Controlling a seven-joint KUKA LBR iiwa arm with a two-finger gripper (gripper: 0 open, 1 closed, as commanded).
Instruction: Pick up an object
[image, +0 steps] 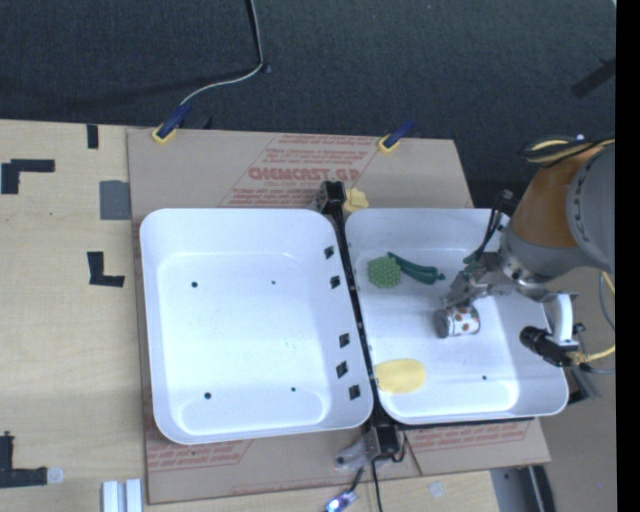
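One small white cup (460, 322) with red dots lies tipped beneath the claw (462, 293), grip unclear.

Red print on the cardboard sheet (300, 170) under the bins seems to read "CHEMCAST GP", upside down.

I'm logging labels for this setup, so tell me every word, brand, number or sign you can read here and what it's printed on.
"CHEMCAST GP", red print, seen upside down on the brown cardboard sheet under the bins; the smaller red lines around it are too blurred to read.
Red marks on the small white object by the gripper: too small to read.
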